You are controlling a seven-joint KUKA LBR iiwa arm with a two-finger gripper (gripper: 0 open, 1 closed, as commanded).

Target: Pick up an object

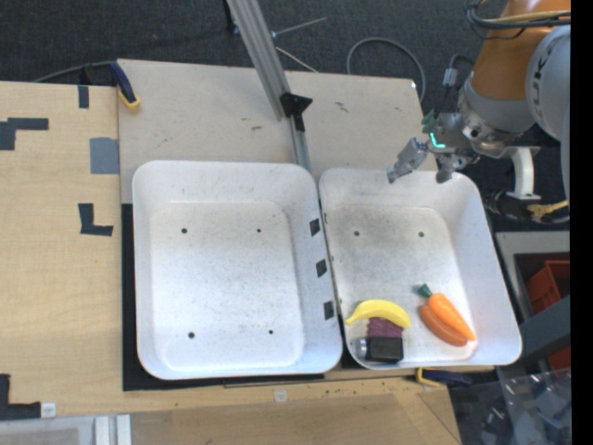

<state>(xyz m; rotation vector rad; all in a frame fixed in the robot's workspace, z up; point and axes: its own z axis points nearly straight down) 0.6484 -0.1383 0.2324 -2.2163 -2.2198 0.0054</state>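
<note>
1. The grey KUKA arm (556, 58) has rounded, smooth-shelled segments.
2. A glossy orange band (530, 7) caps the segment above the wrist.
3. Thin black cables (491, 3) loop beside the orange band.
4. The small grey metal two-finger gripper (422, 167) carries a tiny teal-green light (432, 140) on its mount.

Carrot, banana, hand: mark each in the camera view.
Carrot (446, 319), camera view, middle of its orange body.
Banana (378, 312), camera view, middle of the yellow curve.
Hand (422, 169), camera view, midway between its fingertips.
</note>
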